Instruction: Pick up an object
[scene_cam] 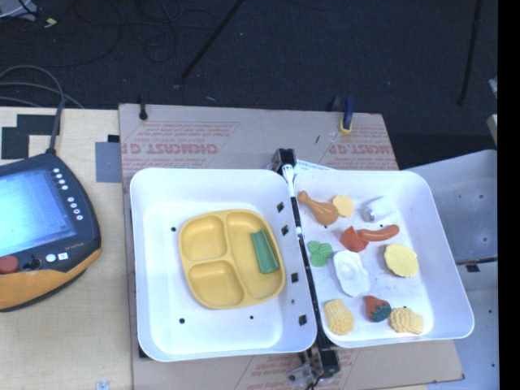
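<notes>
**Bin contents, pick candidates**

Jaw state cannot be told. The left bin (154,299) holds a yellow divided tray (213,281); a green block (265,252) lies in its right compartment. The right bin (443,299) holds scattered toy food: drumstick (318,208), sausage (379,234), fried egg (351,273), corn cob (339,317), strawberry (376,308).

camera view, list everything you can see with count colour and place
white bins: 2, white, side by side on the bench
divided tray: 1, yellow, in left bin
green piece: 1, green, in the tray's right compartment
toy foods: about 11, mixed colours, scattered in right bin, among them a drumstick, a sausage, a strawberry, corn
teach pendant: 1, grey and orange, lit screen, left of the bins
cardboard sheet: 1, brown, under the bins
clamp: 1, blue and yellow, cardboard's far edge
</notes>
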Motion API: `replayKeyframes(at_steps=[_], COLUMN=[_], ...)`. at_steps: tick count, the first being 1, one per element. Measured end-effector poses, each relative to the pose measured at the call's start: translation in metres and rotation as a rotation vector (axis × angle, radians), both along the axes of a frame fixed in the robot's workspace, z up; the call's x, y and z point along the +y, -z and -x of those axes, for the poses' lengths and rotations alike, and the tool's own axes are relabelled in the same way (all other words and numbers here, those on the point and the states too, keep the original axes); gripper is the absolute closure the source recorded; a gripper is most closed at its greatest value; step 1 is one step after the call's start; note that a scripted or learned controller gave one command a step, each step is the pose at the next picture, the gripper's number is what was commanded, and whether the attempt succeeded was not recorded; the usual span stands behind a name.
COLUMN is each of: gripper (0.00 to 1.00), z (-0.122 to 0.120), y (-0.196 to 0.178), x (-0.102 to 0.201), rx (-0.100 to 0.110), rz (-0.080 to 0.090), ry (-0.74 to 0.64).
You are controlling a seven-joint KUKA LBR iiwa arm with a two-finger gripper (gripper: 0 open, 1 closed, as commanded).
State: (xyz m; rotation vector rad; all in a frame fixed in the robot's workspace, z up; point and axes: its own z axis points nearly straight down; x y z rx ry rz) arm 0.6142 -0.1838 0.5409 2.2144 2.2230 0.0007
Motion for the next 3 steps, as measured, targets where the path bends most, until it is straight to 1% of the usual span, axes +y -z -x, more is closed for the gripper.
replayKeyframes(at_steps=[1, 2, 3], gripper=[1.0, 1.0, 1.0], z=[0.044, 0.024, 0.018], y=[0.089, 0.002, 0.12], x=[-0.031, -0.017, 0.019], rx=[0.02, 0.004, 0.021], rz=[-0.006, -0.001, -0.007], ry=[0.006, 0.002, 0.001])
